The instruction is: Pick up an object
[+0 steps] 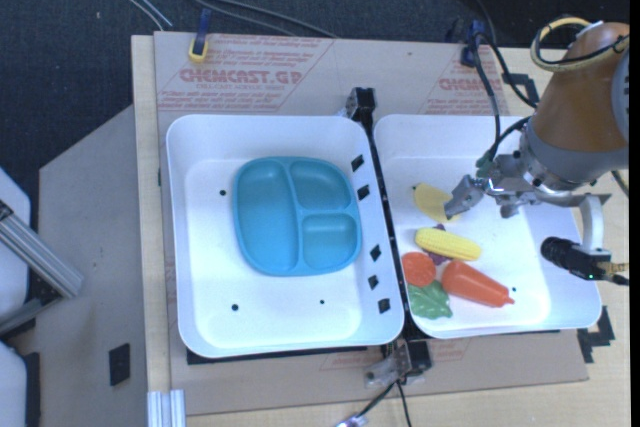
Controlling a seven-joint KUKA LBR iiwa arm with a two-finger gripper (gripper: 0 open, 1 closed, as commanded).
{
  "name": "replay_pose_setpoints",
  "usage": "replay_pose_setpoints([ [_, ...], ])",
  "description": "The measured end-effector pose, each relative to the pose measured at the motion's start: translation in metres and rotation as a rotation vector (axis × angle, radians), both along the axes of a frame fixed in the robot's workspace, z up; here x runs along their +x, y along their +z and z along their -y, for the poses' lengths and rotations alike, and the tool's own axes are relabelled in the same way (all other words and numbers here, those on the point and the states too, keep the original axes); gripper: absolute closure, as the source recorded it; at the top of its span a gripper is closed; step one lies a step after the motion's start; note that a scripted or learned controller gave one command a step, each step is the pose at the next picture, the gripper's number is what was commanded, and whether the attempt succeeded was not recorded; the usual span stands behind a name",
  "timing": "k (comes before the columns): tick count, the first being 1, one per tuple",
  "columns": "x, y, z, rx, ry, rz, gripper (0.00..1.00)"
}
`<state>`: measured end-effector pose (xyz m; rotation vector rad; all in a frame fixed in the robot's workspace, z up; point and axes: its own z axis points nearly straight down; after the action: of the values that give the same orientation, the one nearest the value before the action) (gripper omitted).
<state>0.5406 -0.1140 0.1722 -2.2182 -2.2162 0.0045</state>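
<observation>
Several toy foods lie in the right bin point(560, 315): a yellow piece point(430, 201) near the divider, a yellow corn cob point(447, 243) below it, a red tomato point(418, 269), an orange carrot-like piece point(477, 285) and a green leafy piece point(430, 301). My gripper point(485, 202) hangs over the right bin, just right of the yellow piece. Its two grey fingers stand apart, the left fingertip point(461, 203) almost touching the yellow piece. It is open and nothing is between the fingers.
The left bin point(200, 315) holds a blue divided plate point(296, 215). A black clip-studded divider point(372, 215) runs between the bins. The right half of the right bin is bare white floor under the arm.
</observation>
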Motion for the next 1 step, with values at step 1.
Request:
replay_pose_setpoints([
  [1,-0.0094,-0.0501,0.0049,0.0,-0.001,0.001,0.0],
])
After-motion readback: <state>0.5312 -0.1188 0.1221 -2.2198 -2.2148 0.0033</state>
